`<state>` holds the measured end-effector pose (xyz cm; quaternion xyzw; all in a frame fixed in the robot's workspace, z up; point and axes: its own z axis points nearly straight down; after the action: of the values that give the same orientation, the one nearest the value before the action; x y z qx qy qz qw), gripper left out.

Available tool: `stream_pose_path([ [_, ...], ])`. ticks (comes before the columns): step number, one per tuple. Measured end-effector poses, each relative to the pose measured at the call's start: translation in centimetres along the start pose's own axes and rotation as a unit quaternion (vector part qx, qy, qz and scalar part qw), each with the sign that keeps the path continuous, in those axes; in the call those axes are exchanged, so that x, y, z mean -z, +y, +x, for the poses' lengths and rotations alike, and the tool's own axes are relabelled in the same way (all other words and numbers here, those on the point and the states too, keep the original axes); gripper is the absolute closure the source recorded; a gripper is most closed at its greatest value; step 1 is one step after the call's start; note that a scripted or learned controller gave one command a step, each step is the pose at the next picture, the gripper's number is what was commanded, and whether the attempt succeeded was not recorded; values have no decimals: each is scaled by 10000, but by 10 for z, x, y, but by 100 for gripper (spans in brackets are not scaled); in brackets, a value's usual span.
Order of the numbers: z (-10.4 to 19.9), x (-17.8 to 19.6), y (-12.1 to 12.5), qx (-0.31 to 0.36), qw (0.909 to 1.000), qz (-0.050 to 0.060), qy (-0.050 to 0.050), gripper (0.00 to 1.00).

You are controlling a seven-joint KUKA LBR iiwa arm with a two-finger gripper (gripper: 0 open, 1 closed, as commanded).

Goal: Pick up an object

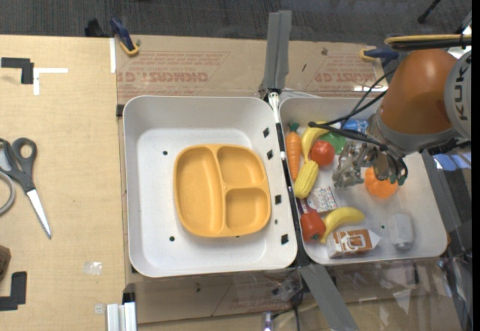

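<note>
I'm seeing the gripper (pixel 373 170) hanging over the right bin (pixel 427 247), just beside an orange (pixel 381 185); how wide it's standing I cannot tell. The wooden bench (pixel 60 142) is carrying scissors (pixel 28 181) at its left edge. The left bin (pixel 142 247) is holding a yellow divided plate (pixel 223 190) at its centre.

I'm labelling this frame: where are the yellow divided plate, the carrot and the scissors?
yellow divided plate (pixel 196 191), camera view, floor of its large compartment.
carrot (pixel 293 154), camera view, middle of its orange body.
scissors (pixel 33 196), camera view, near the blades' pivot.
</note>
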<state>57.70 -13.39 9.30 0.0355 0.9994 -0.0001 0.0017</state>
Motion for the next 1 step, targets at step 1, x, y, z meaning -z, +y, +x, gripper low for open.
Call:
stream_pose_path([
  [1,-60,139,-64,594,9982,0,-5,100],
])
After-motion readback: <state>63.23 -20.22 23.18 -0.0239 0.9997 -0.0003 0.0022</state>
